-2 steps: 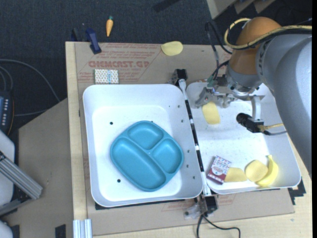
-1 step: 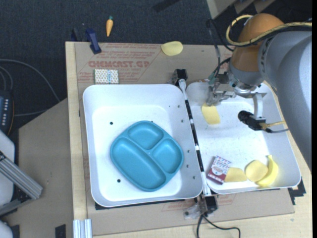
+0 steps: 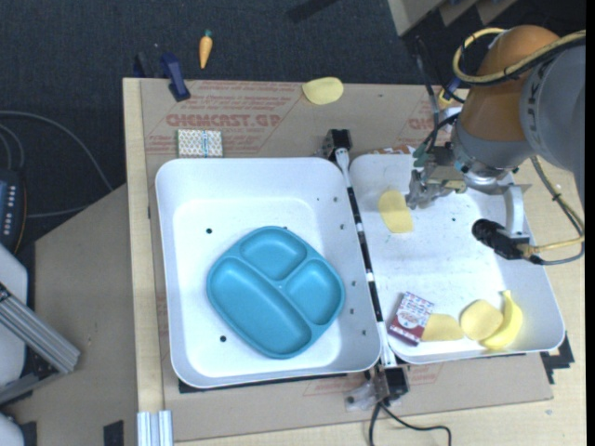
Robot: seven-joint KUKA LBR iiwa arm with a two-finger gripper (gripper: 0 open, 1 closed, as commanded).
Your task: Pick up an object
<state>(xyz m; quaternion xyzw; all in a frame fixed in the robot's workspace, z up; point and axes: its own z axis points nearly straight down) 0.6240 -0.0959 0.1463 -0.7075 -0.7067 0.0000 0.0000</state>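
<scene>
The gripper (image 3: 418, 197) of a grey arm (image 3: 550, 91), orange-banded above the wrist, hangs low over the far part of the right bin (image 3: 446, 254). From this slanted overhead view it cannot be told whether the gripper is open or closed. Just beside it, toward the view's left and slightly nearer the camera, a pale yellow block (image 3: 397, 213) lies on the bin floor, close to the wall shared with the left bin (image 3: 191, 221). Whether gripper and block touch cannot be made out.

Well apart from them, along the right bin's near edge, 4 things crowd together. They are a red-and-white packet (image 3: 410, 317), a yellow wedge (image 3: 444, 328) touching it, a round yellow piece (image 3: 481, 317) and a banana (image 3: 509, 323) curved against that piece.

In the left bin a blue plate (image 3: 274, 291) with 3 compartments lies flat and skewed, near the middle.

Both bins rest on a cardboard sheet (image 3: 260, 111) with red lettering, laid over the bench (image 3: 151, 360). On the sheet beyond the left bin lie a small patterned packet (image 3: 200, 142) and, farther back, a flat yellow oval (image 3: 323, 90). A blue object (image 3: 174, 77) lies at the sheet's far left corner, and a small orange carrot (image 3: 205, 50) lies on the dark floor behind it. A black clip (image 3: 338, 143) sits at the far end of the seam between the 2 bins.
</scene>
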